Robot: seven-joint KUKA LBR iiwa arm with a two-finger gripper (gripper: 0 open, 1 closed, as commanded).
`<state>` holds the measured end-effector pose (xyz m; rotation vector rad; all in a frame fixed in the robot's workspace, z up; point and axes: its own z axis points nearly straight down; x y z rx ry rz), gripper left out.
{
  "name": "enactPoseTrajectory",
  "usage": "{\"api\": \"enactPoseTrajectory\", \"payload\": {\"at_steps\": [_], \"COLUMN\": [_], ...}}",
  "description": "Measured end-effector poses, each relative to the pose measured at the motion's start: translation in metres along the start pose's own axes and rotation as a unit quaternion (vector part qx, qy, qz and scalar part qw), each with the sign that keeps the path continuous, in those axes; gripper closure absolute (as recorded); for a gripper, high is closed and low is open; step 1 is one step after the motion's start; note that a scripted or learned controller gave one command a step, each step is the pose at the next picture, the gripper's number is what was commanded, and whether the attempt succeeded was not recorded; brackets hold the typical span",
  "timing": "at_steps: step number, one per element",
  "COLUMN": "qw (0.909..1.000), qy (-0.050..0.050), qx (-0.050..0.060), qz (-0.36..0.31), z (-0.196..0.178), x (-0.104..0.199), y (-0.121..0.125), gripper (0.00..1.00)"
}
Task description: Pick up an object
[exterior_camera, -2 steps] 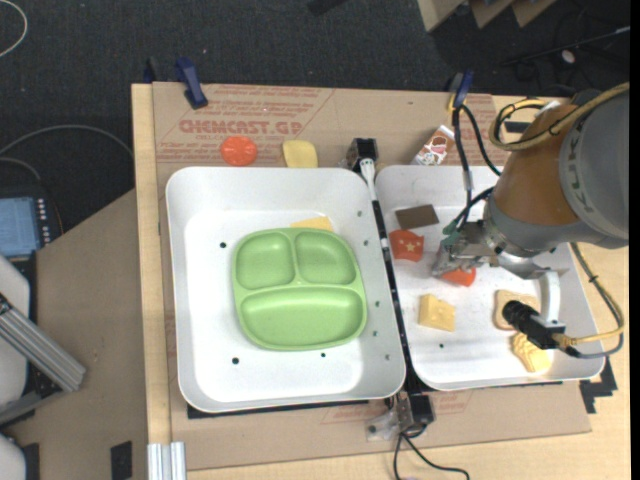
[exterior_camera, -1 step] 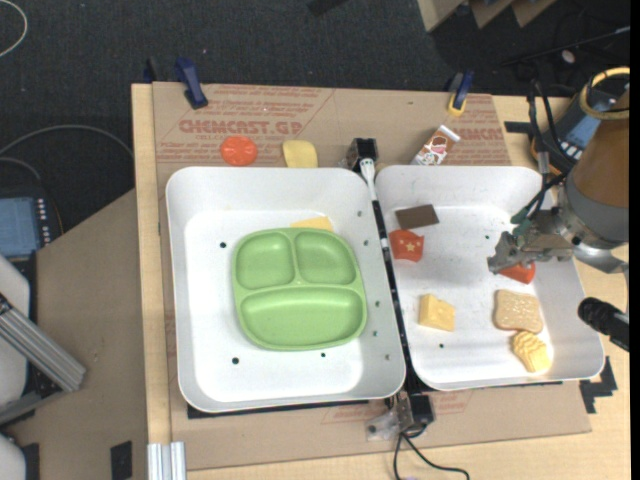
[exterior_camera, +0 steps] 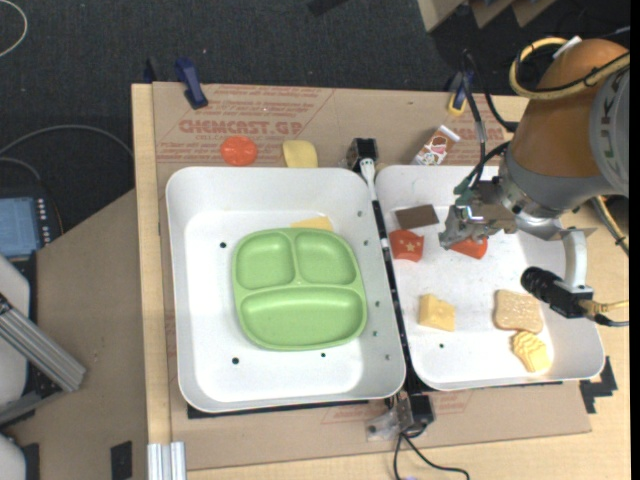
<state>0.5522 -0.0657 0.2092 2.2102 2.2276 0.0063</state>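
While "CHEMCAST" reads on the bench board (exterior_camera: 240,125), the tool (exterior_camera: 462,230) meets a red block (exterior_camera: 470,247), grip unclear

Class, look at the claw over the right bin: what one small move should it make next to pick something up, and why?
Probably a short, straight descent. The claw sits in the right bin directly over a red piece, part of which peeks out beneath it. The red cube and brown slab lie apart to its left, so lowering seems unlikely to bump them.
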Motion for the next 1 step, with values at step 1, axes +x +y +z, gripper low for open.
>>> {"api": "enactPoseTrajectory", "payload": {"at_steps": [1], "qw": [1.0], "qy": [0.001], "qx": [0.003], "qz": [0.001], "z": [-0.0151], "x": [0.0486], "y": [-0.0143], "gripper": [1.0]}}
